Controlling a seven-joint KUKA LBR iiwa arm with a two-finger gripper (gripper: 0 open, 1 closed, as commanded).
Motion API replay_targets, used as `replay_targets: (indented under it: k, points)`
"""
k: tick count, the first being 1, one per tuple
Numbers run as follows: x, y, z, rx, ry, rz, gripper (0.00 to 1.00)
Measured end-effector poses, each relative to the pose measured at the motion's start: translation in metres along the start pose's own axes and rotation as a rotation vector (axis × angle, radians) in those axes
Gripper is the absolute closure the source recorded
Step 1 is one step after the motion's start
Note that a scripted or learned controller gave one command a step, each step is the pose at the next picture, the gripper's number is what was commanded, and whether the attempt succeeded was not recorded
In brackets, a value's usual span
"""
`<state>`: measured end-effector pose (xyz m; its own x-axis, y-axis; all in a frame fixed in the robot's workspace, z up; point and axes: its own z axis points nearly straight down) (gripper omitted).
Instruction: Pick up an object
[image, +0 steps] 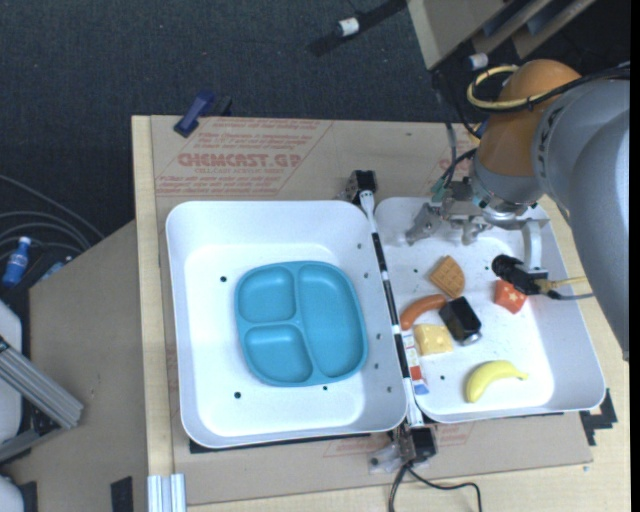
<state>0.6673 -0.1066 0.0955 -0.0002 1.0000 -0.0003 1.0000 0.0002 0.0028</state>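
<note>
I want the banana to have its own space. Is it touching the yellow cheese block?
Apart. In the camera view, bare white bin floor shows between the banana and the yellow cheese block.

Objects lay loose in the right bin (560, 385), all below the pincer (447, 222). A tan cracker (448, 274) lay closest beneath it; a red block (510, 296) sat down-right. Further down were an orange sausage (421, 309), a black block (461, 320) and a pale yellow block (433, 340). A yellow banana (492, 379) lay farthest, flat.
</note>
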Motion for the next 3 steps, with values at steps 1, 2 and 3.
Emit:
replay_targets:
  k: [1,2,3]
  points:
    - [-0.001,-0.065,0.011,0.005,0.001,0.001,0.0]
    - [-0.001,-0.064,0.001,0.003,0.001,0.002,1.0]
    - [0.094,-0.118,-0.121,0.002,0.001,-0.001,1.0]
